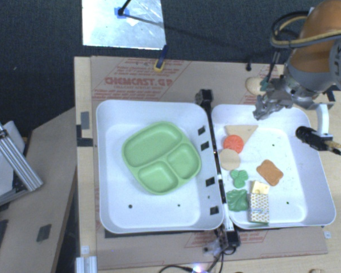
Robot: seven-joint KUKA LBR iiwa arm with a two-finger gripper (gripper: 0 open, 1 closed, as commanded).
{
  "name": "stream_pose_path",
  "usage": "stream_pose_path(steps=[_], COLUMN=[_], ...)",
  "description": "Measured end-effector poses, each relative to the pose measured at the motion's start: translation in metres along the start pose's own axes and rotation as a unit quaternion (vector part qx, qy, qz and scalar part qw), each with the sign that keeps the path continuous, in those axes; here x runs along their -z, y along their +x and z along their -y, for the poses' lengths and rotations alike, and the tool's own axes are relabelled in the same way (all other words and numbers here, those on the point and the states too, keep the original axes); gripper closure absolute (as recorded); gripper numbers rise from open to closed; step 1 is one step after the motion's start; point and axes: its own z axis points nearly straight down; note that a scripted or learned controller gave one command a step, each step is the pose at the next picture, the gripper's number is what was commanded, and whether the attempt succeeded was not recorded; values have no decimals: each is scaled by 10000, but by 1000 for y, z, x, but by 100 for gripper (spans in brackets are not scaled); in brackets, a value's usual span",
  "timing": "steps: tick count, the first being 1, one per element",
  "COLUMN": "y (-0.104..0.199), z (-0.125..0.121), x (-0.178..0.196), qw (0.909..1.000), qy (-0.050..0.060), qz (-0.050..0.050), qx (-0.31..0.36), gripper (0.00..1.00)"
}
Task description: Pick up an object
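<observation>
- The arm [321, 38], grey with an orange band, comes in from the upper right and ends above the far edge of the right bin [312, 175].
- The tool [263, 110] hangs over the back left part of that bin, near its rim; whether it is released or clenched cannot be told, since it is small and blurred here.
- Nothing can be made out in its grasp.
- The right bin holds a loose group of small things along its left side, all lying on the bin floor.
- A pale tan triangular piece [240, 131] lies furthest back, just below and left of the tool.
- A red round piece [233, 143] touches the triangle's near edge, and a beige round piece [229, 160] sits just in front of the red one.
- Two green leafy pieces follow: a smaller one [239, 178] and a larger one [236, 199] nearer the front rim.
- A yellow and white packet [259, 202] lies just beside the larger green piece, on its right.
- A brown bread-like piece [270, 172] lies apart from the row, toward the middle of the bin.
- The left bin [111, 152] carries a green divided plate [161, 157] with three compartments, set slightly askew.
- Both bins rest side by side on a cardboard sheet [142, 78] with red print, on the counter [51, 152].
- A shiny silver sheet [124, 16] lies beyond the cardboard at the back.
</observation>
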Motion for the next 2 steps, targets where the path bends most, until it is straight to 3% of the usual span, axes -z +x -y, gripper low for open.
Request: stream_pose_path(steps=[1, 2], y=[50, 97], z=[19, 45], x=[6, -14], qw=[10000, 10000], qy=[5, 15], qz=[-5, -5], qx=[8, 8], gripper=[100, 100])
